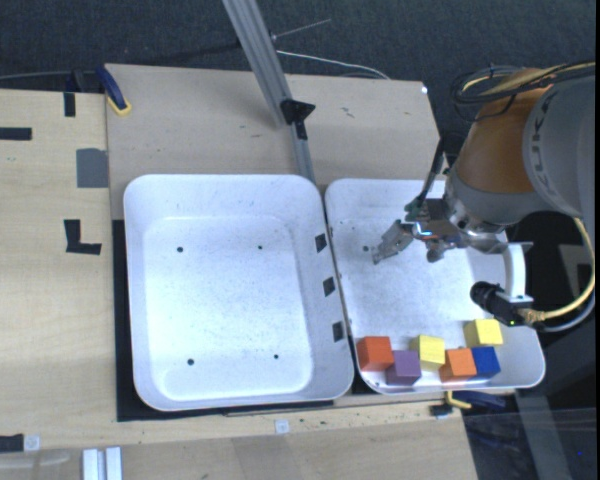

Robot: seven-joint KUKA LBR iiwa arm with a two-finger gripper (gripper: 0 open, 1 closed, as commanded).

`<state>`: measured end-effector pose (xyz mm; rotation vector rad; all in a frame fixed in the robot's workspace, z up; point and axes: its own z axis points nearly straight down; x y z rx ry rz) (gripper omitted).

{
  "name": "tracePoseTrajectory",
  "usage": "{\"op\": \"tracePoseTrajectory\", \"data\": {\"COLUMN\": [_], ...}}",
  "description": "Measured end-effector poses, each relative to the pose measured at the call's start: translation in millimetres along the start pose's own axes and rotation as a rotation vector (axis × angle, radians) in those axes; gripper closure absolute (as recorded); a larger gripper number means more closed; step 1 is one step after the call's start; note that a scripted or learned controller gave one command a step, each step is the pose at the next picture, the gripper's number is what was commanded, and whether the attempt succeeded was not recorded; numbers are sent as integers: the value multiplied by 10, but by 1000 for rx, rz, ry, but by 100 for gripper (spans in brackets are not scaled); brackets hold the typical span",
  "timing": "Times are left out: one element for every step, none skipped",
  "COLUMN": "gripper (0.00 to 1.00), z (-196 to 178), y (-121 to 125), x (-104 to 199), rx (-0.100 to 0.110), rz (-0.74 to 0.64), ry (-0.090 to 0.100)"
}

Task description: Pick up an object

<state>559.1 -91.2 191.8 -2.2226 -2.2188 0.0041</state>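
Note:
Several small blocks lie along the near edge of the right bin [380,288]: an orange block [375,352], a purple block [407,366], a yellow block [432,350], another orange block [460,363], a blue block [486,362] and a second yellow block [483,332]. My gripper [412,247] hangs over the middle of the right bin, well behind the blocks. Its two fingers are spread apart and hold nothing. One finger [388,247] points left, the other finger [436,252] is shorter in view.
The left bin [225,288] stands beside the right one, joined by black clips [329,286]. A slanted metal pole [263,53] rises behind the bins. The arm's orange band [495,153] and cables fill the right side.

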Motion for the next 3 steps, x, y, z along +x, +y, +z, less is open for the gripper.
{"op": "tracePoseTrajectory", "data": {"gripper": [0,0,0], "z": [-216,14,2], "y": [-79,-336,-495], "x": [329,702,369], "rx": [-2,4,1], "rz": [-5,-5,1], "ry": [3,3,0]}}
